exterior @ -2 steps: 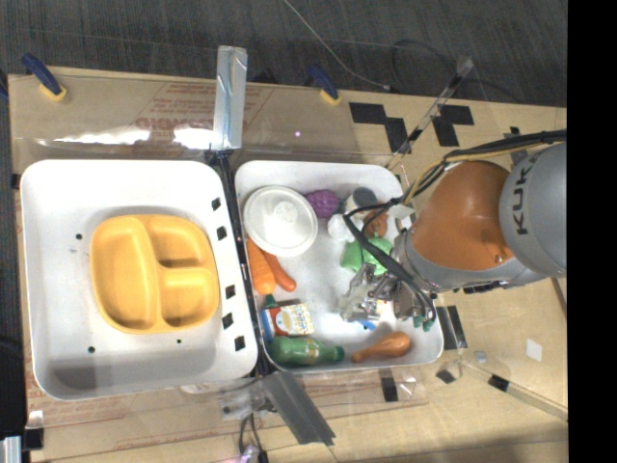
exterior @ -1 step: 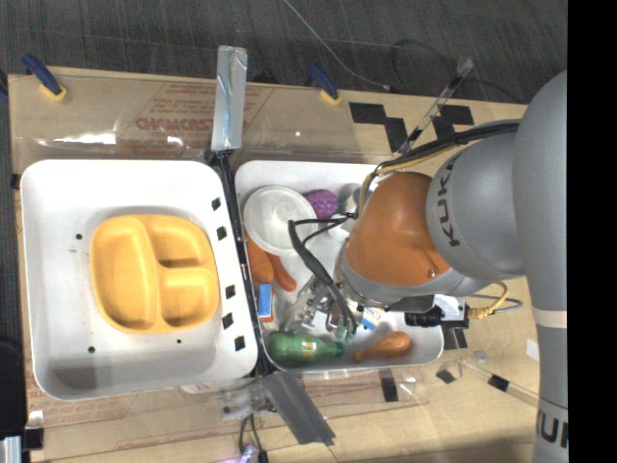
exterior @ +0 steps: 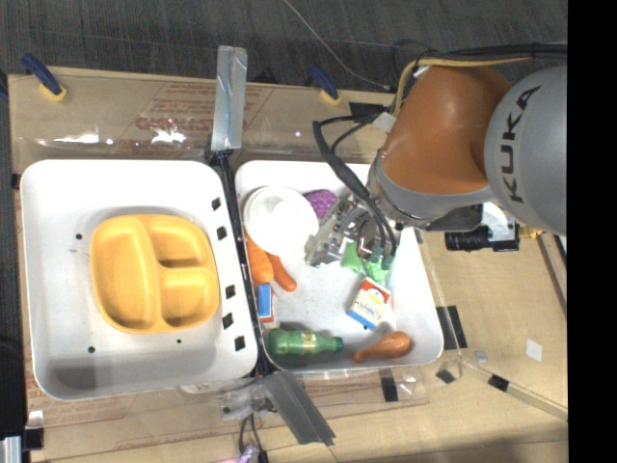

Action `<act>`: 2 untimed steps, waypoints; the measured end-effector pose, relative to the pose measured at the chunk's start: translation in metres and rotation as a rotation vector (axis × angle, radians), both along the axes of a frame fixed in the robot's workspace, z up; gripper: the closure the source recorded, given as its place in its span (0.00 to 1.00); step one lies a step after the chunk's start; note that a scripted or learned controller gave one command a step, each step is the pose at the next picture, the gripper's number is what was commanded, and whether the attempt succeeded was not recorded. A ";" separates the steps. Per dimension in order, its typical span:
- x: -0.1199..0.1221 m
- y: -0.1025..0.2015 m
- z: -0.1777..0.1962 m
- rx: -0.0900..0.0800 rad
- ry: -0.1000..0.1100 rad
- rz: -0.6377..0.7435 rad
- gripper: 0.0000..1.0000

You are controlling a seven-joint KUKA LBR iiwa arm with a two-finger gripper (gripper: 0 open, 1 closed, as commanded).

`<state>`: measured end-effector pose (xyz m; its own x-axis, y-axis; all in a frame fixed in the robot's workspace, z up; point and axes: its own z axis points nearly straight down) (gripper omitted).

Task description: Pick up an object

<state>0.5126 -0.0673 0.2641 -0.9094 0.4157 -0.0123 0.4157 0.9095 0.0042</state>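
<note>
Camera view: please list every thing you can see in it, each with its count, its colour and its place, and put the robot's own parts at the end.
shallow plastic bins: 2, white, side by side on the bench
divided plastic tray: 1, yellow, middle of the left bin
round plastic lid or cup: 1, white, top left of the right bin
purple item: 1, purple, beside the white round piece, partly hidden
toy carrot: 1, orange, left side of the right bin
small bottle: 1, green, lying at the near wall of the right bin
small carton: 1, white with red and blue, right bin, below the gripper
brown rounded item: 1, orange-brown, near right corner of the right bin
gripper: 1, metal grey, low in the right bin
arm: 1, grey with orange band, reaching in from the right
</note>
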 end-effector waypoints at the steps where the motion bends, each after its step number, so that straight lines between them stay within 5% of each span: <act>1: -0.032 0.032 -0.073 0.001 0.015 0.221 1.00; 2: -0.036 0.157 -0.072 0.003 0.012 0.184 1.00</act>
